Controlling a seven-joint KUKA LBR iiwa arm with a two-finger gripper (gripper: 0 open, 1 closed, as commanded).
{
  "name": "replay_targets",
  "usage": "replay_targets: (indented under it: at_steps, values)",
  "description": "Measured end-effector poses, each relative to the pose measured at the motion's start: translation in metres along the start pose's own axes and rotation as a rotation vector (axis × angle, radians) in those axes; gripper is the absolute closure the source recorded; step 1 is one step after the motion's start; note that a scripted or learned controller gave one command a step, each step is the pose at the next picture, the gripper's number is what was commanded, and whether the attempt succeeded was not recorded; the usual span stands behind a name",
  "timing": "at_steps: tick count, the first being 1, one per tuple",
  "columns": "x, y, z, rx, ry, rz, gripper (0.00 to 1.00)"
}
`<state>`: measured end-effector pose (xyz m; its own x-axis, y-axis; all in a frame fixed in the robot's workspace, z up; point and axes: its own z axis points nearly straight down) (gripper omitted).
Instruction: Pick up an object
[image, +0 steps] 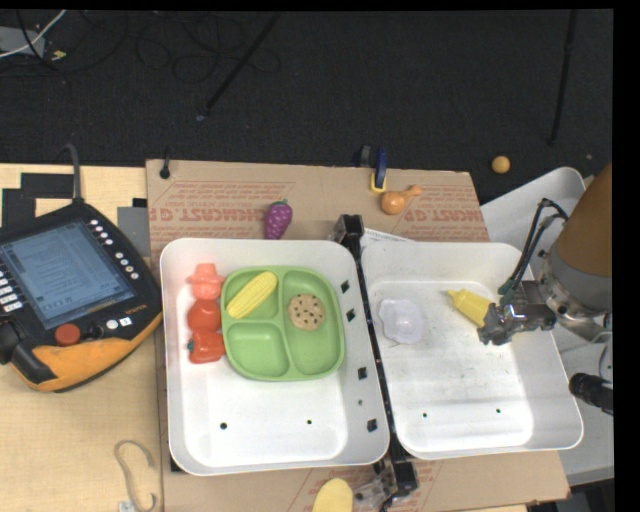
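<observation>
Yellow rounded toy (333, 494) sits at the bottom edge, just below the seam between the two bins, on the cardboard sheet (320, 195) that underlies both. Left bin (260, 440) holds a green divided plate (283, 322) — a corn cob (250, 293) in its upper-left compartment, a cookie (306, 312) in the upper-right one, lower compartment bare. Red-orange plastic figure (204, 313) lies just left of the plate, touching its rim.

Right bin (470, 420) holds a clear plastic cup (402, 322) near its left wall and a yellow wedge-shaped object (470, 304) toward the right. Gripper (497, 326) is low in the right bin, right beside the yellow wedge, at its lower-right end — whether it touches or grips the wedge is unclear, and I cannot tell whether the pincer is open or closed; the tips are dark and blurred.

Behind the bins on the cardboard: purple grape bunch (278, 218) near the left bin's back edge, orange pear-like toy (397, 199) further right. Small orange ball (500, 164) lies on the dark floor beyond. Teach pendant (70, 290) rests on the wooden bench at left.
</observation>
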<state>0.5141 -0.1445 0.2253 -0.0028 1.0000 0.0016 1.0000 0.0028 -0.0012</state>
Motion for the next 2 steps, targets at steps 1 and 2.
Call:
replay_targets:
  at_steps: [1,2]
  values:
    - [0.053,0.002,0.006,0.002,0.001,-0.001,1.0]
    - [0.112,0.015,0.012,0.002,0.001,-0.002,1.0]
